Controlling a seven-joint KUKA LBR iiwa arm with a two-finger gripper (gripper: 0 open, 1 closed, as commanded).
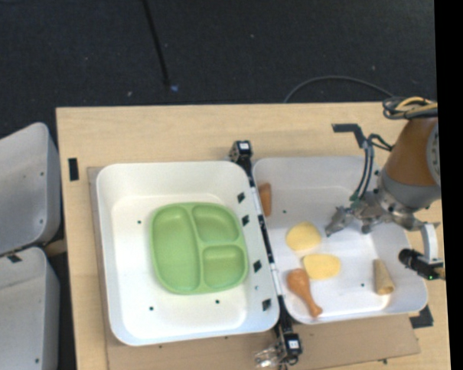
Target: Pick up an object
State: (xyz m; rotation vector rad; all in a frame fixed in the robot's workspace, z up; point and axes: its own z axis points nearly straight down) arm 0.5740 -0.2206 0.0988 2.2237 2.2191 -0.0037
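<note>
On a light wooden bench (176, 133) stand two shallow white bins side by side, joined along their inner edges by black clips. The left bin (130, 315) holds a green divided plate (197, 247) with three compartments, which lies about in the middle of the bin floor. The right bin (307, 173) holds five small food-like objects. A small orange-brown piece, like a sausage (265, 199), lies close to the bin's left wall, near the upper part. A pale yellow rounded piece (303, 237) lies near the middle of the bin, and a second yellow piece (321, 266) lies just below it, a little to the right; the two are very near but I cannot tell if they touch. An orange-brown chicken drumstick (303, 290) lies at the lower left of this bin, its thick end just beside the second yellow piece and its thin end pointing to the lower right. A tan cone-like piece (382, 276) lies apart from them, near the bin's right side. The arm (414, 161) reaches in from the right, and the gripper (349, 218) is low over the right bin, to the right of the upper yellow piece and apart from it. Its dark fingers look spread apart, and nothing is seen between them.
</note>
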